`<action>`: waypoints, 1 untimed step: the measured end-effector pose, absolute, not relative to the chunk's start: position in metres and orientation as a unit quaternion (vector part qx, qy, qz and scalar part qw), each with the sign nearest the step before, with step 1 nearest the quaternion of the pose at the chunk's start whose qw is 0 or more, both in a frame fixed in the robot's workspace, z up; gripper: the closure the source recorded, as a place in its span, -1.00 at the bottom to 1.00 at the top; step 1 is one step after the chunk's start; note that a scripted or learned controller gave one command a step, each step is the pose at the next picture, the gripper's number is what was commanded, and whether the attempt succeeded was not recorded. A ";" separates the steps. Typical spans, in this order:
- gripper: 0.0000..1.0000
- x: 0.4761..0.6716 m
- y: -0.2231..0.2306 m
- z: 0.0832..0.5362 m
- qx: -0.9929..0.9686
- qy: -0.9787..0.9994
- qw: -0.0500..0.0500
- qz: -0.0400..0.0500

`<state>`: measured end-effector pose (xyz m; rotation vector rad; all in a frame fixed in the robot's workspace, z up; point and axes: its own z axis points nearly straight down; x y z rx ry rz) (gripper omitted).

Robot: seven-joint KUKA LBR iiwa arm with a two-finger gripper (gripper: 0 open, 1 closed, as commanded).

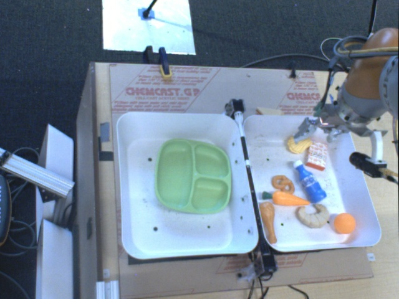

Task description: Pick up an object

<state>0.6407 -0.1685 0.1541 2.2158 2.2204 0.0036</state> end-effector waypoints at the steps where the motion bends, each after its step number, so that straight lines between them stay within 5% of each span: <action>1: -1.00 0.628 -0.154 0.089 0.706 0.708 0.005 0.002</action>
